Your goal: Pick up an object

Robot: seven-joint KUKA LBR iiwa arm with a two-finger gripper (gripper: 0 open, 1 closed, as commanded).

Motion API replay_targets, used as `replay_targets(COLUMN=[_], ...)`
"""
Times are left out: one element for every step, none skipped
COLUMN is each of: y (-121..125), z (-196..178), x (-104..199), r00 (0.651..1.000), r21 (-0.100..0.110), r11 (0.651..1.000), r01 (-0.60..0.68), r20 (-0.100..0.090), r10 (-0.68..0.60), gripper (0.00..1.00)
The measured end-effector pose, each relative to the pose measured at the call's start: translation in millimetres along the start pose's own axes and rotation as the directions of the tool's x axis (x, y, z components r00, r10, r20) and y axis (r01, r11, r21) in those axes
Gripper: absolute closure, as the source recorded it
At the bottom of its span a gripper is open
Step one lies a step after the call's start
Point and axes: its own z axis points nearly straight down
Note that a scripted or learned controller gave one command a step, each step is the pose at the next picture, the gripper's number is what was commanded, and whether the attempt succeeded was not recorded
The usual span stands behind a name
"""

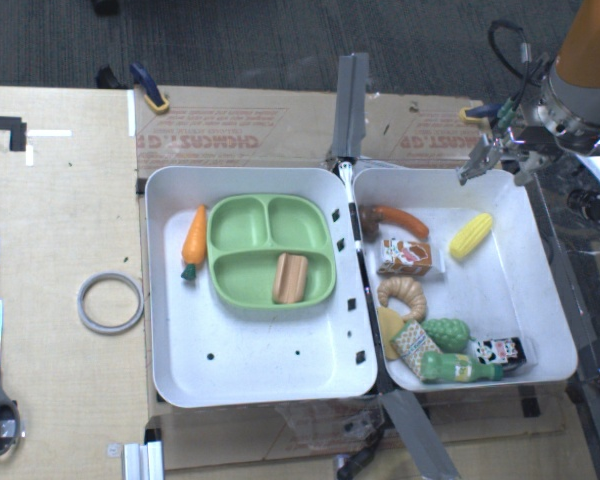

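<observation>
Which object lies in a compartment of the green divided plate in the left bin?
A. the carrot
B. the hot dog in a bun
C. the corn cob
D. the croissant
B: the hot dog in a bun lies in the lower compartment of the green divided plate, while the carrot lies beside the plate on the bin floor, and the corn cob and croissant are in the right bin.

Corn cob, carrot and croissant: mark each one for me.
Corn cob (470, 236), camera view, middle of the cob.
Carrot (194, 236), camera view, orange body.
Croissant (404, 293), camera view, centre of its curve.
</observation>
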Motion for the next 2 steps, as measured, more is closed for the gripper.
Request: replay_targets(y=[-9.3,9.0], z=[-2.0,128.7], x=[-4.9,-26.1], r00=[0.992,0.987], r21=[0.002,0.000], r11=[0.992,0.987], r01=[-0.130,-0.158], r20=[0.001,0.000], r10=[0.130,0.158], gripper=[0.00,0.00])
